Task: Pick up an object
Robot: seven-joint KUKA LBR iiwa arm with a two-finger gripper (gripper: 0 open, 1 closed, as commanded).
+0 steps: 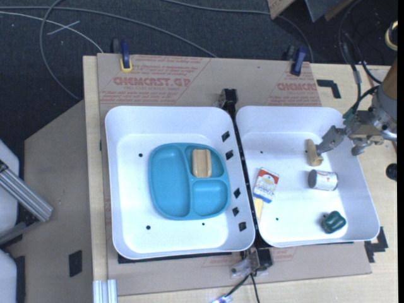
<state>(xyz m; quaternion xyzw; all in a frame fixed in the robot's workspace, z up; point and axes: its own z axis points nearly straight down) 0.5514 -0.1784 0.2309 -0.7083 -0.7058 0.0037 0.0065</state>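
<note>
My pincer (344,137) hangs over the far right rim of the right bin (284,115), fingers spread with nothing between them. Just left of it lies a tan block (311,151); nearer sit a white canister (323,180) and a green lump (333,221), with a small packet (266,185) by the left wall (open floor lies between them). The left bin (126,169) holds a blue tray (170,188). Both bins rest on a board (164,74) clamped to the bench.

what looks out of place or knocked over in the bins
Little stands out. The small white cylinder in the right bin lies on its side, and the printed packet sits askew near the divider. The tan block rests neatly in the blue tray.
</note>
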